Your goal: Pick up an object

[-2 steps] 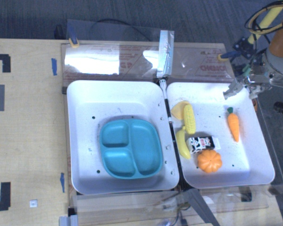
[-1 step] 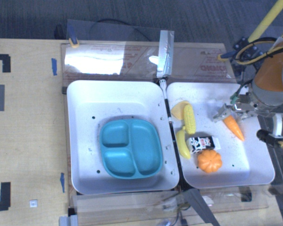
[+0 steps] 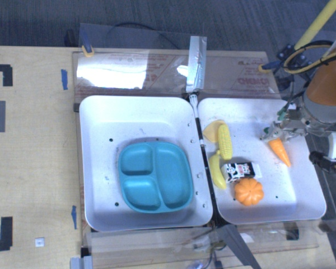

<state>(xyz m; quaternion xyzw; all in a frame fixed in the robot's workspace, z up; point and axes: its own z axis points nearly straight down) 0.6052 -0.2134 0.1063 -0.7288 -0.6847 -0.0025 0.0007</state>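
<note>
We see the gripper (image 3: 284,129) low over the right bin (image 3: 308,206), just above the carrot (image 3: 280,151); we cannot tell its state. Further left lie the pumpkin (image 3: 248,191), a black-and-white packet (image 3: 239,171), corn (image 3: 225,140) and a banana (image 3: 217,171). The left bin (image 3: 95,150) holds a blue tray (image 3: 155,176).

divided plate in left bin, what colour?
Solid teal-blue divided plate, clearest in the camera view, inside the left bin.
</note>
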